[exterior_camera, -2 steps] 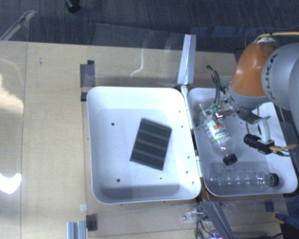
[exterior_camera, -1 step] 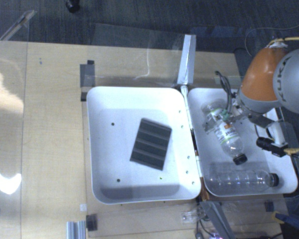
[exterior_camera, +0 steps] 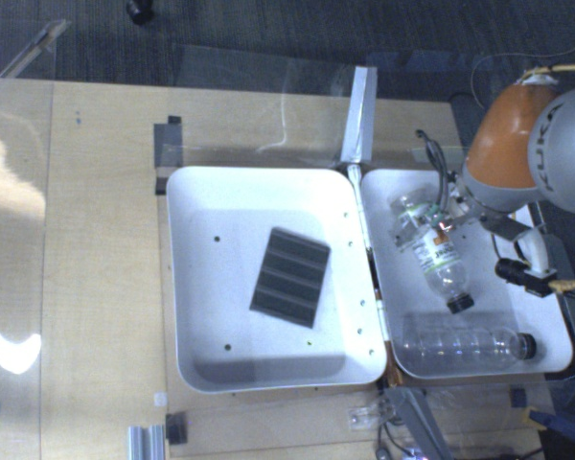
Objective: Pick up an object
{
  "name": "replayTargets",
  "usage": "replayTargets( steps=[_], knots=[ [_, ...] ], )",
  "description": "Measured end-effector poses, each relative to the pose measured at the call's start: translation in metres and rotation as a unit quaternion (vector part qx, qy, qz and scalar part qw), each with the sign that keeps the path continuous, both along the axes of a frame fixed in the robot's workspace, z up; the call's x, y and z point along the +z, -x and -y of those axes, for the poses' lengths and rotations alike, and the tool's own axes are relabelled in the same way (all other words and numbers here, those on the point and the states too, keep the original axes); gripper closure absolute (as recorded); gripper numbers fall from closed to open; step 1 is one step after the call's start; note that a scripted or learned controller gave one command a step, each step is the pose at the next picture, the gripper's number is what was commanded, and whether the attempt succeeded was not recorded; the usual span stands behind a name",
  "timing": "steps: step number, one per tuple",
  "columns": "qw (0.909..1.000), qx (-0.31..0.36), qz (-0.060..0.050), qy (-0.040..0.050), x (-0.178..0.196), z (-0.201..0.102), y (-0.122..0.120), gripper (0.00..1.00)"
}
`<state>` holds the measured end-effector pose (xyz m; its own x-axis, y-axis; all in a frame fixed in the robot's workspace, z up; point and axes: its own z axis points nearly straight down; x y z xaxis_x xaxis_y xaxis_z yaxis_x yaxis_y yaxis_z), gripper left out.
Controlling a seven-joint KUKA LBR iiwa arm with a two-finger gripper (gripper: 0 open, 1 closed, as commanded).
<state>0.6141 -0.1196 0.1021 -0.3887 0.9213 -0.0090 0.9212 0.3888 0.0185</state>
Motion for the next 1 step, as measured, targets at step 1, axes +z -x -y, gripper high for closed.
replayTargets(
  steps=[1],
  knots=[
    [0.9999, 0.010, -0.006, -0.0008, 0.0849, -0.0740, -0.0482, 1.00]
  ],
)
